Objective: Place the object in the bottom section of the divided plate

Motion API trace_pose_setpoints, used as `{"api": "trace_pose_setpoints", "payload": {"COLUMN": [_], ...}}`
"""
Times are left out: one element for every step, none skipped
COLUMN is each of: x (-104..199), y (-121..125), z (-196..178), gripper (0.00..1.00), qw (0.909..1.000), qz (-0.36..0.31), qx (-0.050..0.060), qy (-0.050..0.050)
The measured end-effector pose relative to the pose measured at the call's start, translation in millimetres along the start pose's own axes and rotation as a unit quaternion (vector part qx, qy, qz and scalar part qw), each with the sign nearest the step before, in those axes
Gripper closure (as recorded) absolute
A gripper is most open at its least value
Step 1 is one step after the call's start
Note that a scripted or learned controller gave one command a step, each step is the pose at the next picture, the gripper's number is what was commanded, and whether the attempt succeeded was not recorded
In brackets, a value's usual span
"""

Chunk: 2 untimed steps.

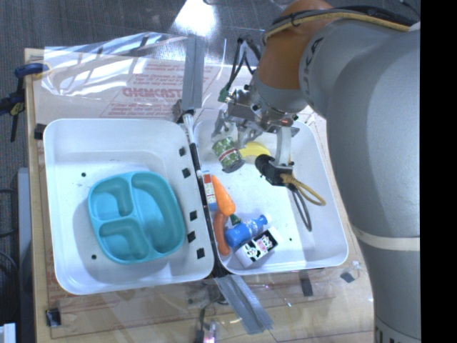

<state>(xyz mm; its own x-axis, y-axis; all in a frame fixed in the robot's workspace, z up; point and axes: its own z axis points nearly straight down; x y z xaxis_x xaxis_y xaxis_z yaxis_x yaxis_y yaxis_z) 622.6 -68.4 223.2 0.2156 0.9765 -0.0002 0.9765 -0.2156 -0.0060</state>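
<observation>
Green-labelled and small, the can [227, 153] sits in the right bin [321, 191], right under our gripper [232, 131]. We judge it light, stiff and a bit slick, best pinched across its round sides. Fingers look spread around it; whether they grip, we cannot tell. Our blue plate [136, 216] waits in the left bin [64, 163].

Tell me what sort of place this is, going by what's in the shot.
Most likely a robotics lab test bench, not a kitchen. A grey industrial arm reaches over two shallow white bins fixed side by side on a bench, one holding a blue divided plate, the other toy-like items such as a carrot.
</observation>
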Motion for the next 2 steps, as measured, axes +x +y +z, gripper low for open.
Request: {"api": "trace_pose_setpoints", "payload": {"x": [42.3, 42.0], "y": [-55.3, -55.2], "z": [-32.0, -32.0], "gripper": [1.0, 0.0], "qw": [0.9981, 0.9981], "qz": [-0.062, -0.062], "qx": [-0.001, -0.001], "qy": [0.0, 0.0]}}
